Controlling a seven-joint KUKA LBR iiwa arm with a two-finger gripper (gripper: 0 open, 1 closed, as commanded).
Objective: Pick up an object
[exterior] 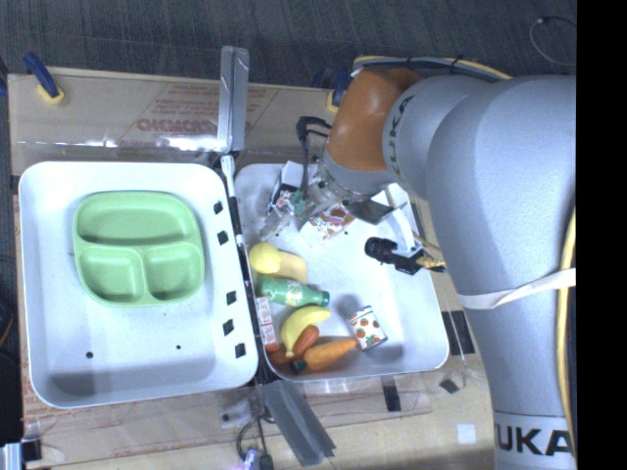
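objects lie in right bin (pixel 416 311) – yellow fruit (pixel 265 258), green bottle (pixel 292 293) lying just below it, banana (pixel 304 319), carrot (pixel 328 353) by front wall, small printed carton (pixel 366 327) beside. crumpled printed packet (pixel 333 221) at bin's back, right by jaws; jaws apart or together – cannot tell. green divided tray (pixel 140 246) in left bin (pixel 39 262). both bins on table (pixel 98 116).

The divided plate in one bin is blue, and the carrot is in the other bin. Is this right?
No: in the camera view the divided plate is green, not blue. The carrot is in the other bin, as said.
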